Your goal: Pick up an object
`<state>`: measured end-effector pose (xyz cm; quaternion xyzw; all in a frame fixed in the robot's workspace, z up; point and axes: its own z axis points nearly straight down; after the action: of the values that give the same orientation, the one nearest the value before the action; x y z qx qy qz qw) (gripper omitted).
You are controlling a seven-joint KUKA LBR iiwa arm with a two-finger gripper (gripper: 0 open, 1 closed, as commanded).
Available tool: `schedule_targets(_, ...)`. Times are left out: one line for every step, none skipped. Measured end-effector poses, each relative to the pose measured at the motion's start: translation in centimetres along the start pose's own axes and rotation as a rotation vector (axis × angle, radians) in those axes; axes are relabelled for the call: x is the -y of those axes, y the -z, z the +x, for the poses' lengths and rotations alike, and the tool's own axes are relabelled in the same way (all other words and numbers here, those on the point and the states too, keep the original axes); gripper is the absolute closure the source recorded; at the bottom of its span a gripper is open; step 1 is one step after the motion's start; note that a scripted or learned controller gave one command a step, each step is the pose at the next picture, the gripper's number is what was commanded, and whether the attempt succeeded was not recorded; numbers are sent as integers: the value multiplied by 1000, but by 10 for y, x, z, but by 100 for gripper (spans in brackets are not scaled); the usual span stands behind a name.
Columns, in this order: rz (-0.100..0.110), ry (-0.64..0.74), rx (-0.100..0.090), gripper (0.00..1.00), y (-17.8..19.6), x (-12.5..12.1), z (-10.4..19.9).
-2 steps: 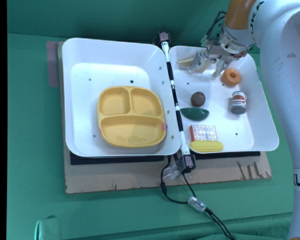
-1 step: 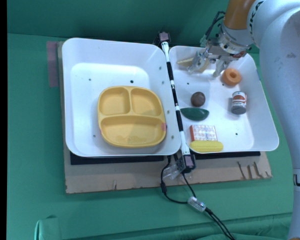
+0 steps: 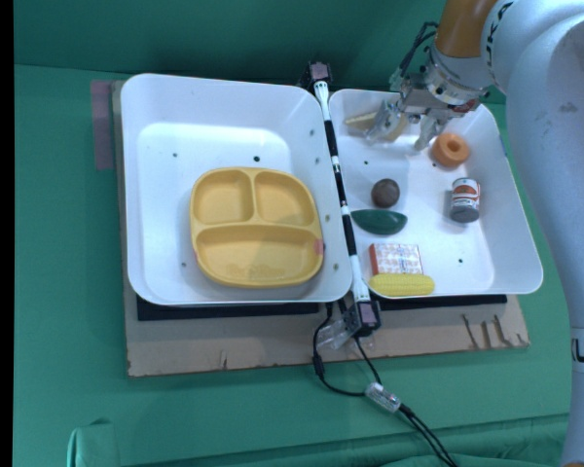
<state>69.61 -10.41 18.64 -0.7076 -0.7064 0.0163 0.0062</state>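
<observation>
The gripper (image 3: 406, 125) hangs over the far end of the right white bin (image 3: 511, 217), fingers spread, gripping nothing. Candidate objects lie just beside it: a tan wedge-shaped piece (image 3: 361, 119) and an orange foam ring (image 3: 451, 149). Risk: descending between them, the fingers close on nothing or nudge either aside.

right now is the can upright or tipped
Upright: the can stands on its base in the right bin, its round top facing up.

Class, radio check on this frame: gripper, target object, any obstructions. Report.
Gripper open, low over right bin's far end, holding nothing. Tan piece lies just beside it; orange ring on its other side. Can and brown ball nearer, apart.
</observation>
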Motion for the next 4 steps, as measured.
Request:
schedule_targets(-13, -4, 5, 100, 19, -2, -2)
schedule_targets(-12, -4, 5, 0, 19, -2, -2)
schedule_targets(-13, -9, -13, 0, 0, -2, -20)
schedule_targets(-9, -6, -25, 0, 0, -2, -34)
